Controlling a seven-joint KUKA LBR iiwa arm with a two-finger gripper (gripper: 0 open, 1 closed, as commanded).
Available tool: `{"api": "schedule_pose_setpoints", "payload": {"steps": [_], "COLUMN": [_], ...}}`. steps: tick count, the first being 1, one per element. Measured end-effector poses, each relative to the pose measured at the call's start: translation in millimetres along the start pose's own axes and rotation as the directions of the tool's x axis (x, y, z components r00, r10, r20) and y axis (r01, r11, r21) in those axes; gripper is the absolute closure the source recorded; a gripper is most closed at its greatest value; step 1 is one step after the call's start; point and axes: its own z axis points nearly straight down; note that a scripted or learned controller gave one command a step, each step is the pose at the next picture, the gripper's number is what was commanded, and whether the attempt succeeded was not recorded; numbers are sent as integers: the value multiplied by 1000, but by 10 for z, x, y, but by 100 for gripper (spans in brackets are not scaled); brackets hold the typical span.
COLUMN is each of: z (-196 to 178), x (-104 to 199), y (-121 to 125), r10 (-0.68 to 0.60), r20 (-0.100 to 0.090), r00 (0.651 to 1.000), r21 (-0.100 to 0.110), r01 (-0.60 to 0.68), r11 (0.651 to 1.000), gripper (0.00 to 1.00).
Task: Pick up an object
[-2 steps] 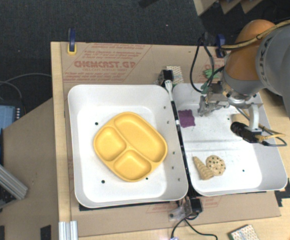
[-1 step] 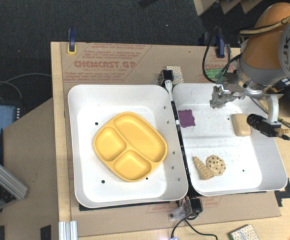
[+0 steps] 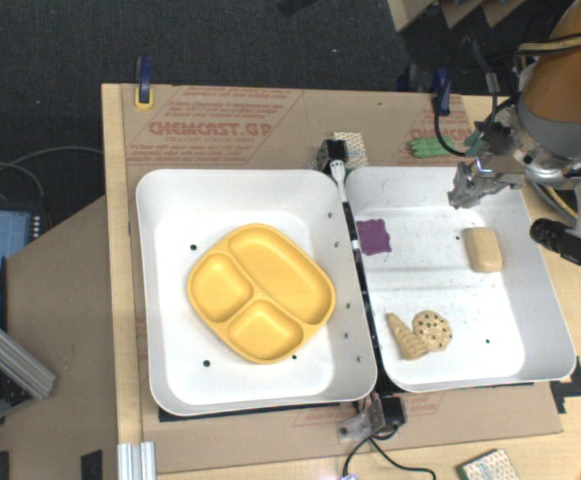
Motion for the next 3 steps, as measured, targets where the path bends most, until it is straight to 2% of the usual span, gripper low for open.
{"api": "schedule_pose_setpoints", "payload": {"steps": [1, 2, 3], "z": [-36, -95, 805], "x": [66, -248, 140], "y": [-67, 22, 40], "r10": [-2, 0, -4], "r20": [-3, 0, -5], "r00": [1000, 1000, 1000], "r21": [6, 2, 15], "r01": [2, 0, 4], "r11": [1000, 1000, 1000], "gripper": [100, 100, 100]}}
